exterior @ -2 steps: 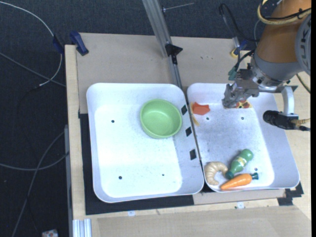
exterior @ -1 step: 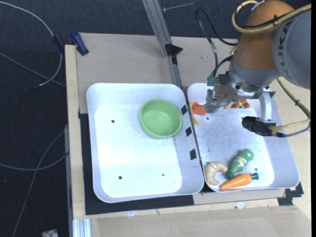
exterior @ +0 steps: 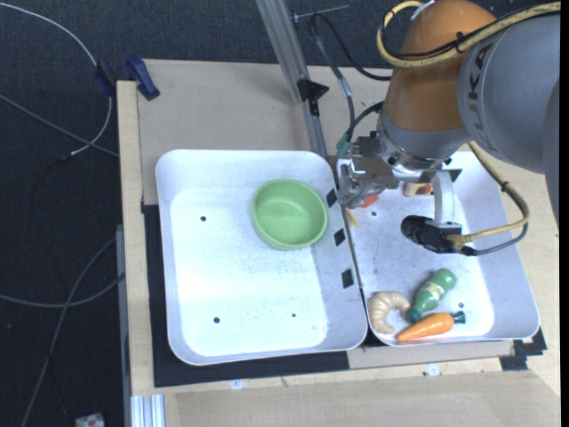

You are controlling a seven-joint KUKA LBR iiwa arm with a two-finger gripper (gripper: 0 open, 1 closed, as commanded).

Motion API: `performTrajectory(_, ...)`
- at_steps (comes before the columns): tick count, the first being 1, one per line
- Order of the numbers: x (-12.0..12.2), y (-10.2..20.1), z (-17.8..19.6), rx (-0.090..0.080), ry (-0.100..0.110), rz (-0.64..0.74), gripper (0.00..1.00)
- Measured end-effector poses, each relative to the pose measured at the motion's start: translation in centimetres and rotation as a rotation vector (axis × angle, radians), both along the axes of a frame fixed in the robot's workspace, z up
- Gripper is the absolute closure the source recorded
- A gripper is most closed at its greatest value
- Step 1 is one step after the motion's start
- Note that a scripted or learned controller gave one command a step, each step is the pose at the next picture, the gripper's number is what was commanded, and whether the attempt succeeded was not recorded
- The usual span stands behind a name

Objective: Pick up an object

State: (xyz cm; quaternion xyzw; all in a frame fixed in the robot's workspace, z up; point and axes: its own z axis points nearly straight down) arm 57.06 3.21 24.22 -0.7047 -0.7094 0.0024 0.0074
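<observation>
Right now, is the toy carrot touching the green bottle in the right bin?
Touching. The camera view shows the green bottle lying slantwise with its lower end resting against the top of the toy carrot, no gap between them, near the right bin's front edge.

My arm (exterior: pixel 520 78) is smooth grey with a rounded orange band (exterior: pixel 431 69); yellow and black cables (exterior: pixel 404 25) loop over it above my metal gripper (exterior: pixel 360 185).

Setting: robotics lab, as I viewed it | Evidence: plywood bench (exterior: pixel 222 105), two white bins (exterior: pixel 178 238), grey-orange arm (exterior: pixel 480 69), loose cables (exterior: pixel 53 34) on dark carpet
</observation>
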Motion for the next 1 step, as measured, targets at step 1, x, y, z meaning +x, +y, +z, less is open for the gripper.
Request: performTrajectory(1,-0.76,5.81,-0.56,-0.003,0.003,-0.001,1.0)
